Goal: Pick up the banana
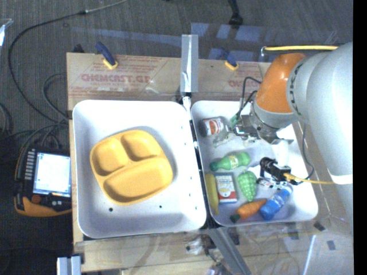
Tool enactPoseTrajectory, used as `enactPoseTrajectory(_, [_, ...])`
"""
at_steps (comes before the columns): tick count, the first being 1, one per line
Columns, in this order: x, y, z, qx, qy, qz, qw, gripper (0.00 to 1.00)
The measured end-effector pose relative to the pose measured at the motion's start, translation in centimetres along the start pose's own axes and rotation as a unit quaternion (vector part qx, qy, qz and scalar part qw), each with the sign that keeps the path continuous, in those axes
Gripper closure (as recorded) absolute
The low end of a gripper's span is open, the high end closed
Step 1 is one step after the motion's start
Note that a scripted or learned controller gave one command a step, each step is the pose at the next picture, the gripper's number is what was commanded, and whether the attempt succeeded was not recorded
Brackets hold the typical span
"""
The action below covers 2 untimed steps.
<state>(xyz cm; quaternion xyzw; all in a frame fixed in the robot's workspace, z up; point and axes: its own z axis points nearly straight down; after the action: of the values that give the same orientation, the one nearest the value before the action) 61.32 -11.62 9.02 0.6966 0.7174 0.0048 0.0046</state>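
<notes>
The banana point(211, 192) is a yellow strip lying lengthwise along the left wall of the right bin point(304, 208), beside a red box point(226, 188). My gripper point(239, 128) hangs over the upper part of that bin, just right of a small tipped can point(213, 126). It is well above and to the right of the banana, with nothing visibly held. The orange band point(279, 90) and grey arm cover the bin's upper right.
The right bin also holds a green bottle point(230, 161), a green bumpy fruit point(247, 184), a carrot point(250, 209) and a blue bottle point(274, 204). A yellow divided tray point(132, 166) lies in the left bin point(86, 211).
</notes>
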Motion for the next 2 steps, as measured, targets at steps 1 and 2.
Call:
enactPoseTrajectory(1, [1.5, -10.7, -0.2, 0.002, -0.001, -0.013, 0.9999, 0.0])
enactPoseTrajectory(2, [-3.9, -7.5, -0.2, -0.002, -0.002, -0.004, 1.0, 0.0])
